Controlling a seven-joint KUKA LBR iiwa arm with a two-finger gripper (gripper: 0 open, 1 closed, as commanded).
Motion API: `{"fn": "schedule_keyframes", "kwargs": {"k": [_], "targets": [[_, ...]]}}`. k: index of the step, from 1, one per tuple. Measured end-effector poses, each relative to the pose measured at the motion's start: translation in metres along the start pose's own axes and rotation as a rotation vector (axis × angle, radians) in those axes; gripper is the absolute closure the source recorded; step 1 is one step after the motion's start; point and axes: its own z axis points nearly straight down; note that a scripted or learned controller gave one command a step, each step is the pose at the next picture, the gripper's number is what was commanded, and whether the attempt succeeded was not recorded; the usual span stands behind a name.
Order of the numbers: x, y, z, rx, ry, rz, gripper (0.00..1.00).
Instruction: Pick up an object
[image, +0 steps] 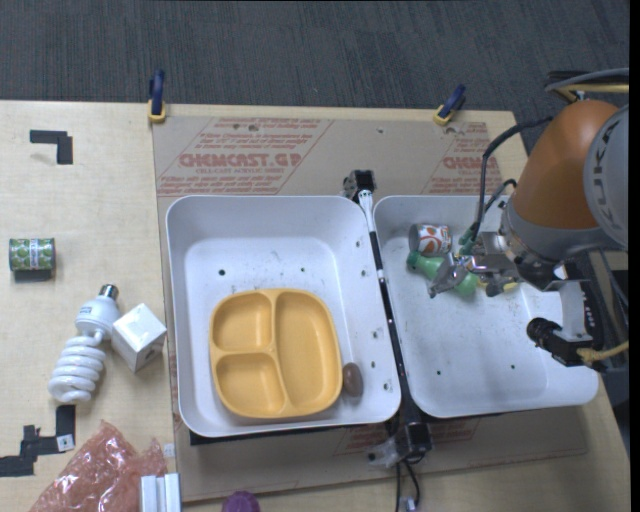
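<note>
the pincer (462, 272) hung low in the upper part of the right bin (500, 385), right of frame centre, its metal tips at a green toy (428, 266) lying beside a small red-and-white can (431, 238). whether the tips were apart or clamped i could not tell (too small and cluttered there). this looked like the grasp step; next it would call for a firm close on the green toy, then a straight lift. the left bin (250, 225) held a yellow divided plate (275, 352).
</note>
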Motion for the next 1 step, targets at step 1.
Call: {"fn": "schedule_keyframes", "kwargs": {"k": [1], "targets": [[-0.0213, 0.0006, 0.1, 0.001, 0.001, 0.002, 0.0]]}}
